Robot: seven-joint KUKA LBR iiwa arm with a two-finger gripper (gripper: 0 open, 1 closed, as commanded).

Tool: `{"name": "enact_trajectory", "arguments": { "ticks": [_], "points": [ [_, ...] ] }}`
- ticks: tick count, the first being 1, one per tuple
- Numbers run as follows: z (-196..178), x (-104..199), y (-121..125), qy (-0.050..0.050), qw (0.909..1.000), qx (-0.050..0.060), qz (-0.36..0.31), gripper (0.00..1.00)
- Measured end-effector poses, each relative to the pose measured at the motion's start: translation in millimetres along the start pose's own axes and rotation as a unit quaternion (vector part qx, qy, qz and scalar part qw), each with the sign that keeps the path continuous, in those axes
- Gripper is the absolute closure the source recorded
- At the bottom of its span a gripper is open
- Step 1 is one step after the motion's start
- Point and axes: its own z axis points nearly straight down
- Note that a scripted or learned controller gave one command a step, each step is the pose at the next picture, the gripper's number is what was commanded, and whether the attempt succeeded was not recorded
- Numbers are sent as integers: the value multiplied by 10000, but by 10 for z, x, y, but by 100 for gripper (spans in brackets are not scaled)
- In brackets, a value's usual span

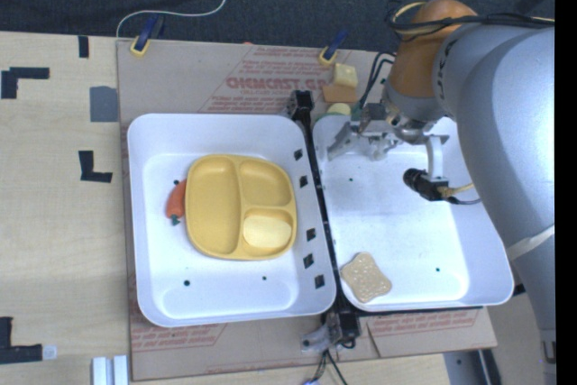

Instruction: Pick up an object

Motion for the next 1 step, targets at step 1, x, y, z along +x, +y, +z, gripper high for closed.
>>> {"name": "enact_trajectory", "arguments": {
  "ticks": [1],
  "points": [
    [-97, 2, -1, 0, 10000, 4, -4, 100]
  ]
}}
